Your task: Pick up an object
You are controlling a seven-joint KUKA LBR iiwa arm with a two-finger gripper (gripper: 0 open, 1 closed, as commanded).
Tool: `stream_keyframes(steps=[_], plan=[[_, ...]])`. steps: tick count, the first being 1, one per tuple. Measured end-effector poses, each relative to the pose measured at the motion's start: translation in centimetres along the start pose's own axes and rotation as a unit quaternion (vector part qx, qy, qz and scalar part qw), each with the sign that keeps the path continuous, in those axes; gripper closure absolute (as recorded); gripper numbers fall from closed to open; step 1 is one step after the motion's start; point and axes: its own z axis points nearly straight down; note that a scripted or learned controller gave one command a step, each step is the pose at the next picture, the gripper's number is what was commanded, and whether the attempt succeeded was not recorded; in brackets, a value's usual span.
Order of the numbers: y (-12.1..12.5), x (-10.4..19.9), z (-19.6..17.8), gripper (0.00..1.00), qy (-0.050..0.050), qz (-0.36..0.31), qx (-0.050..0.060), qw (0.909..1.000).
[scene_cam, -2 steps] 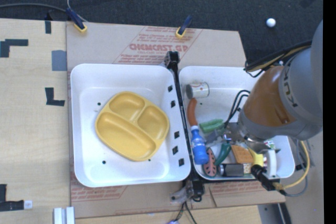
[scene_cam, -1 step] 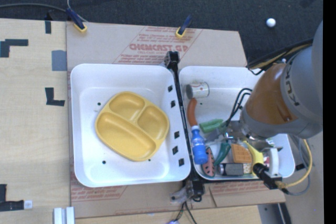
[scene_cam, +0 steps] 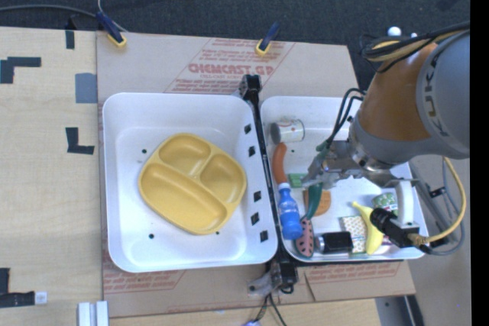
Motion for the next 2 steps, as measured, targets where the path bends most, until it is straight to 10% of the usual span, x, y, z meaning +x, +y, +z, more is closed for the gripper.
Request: stream_keyframes(steps=[2], plan=[[-1.1, 3.1, -5.1, 1.0, 0.0, 0.0, 0.0, 1.0]])
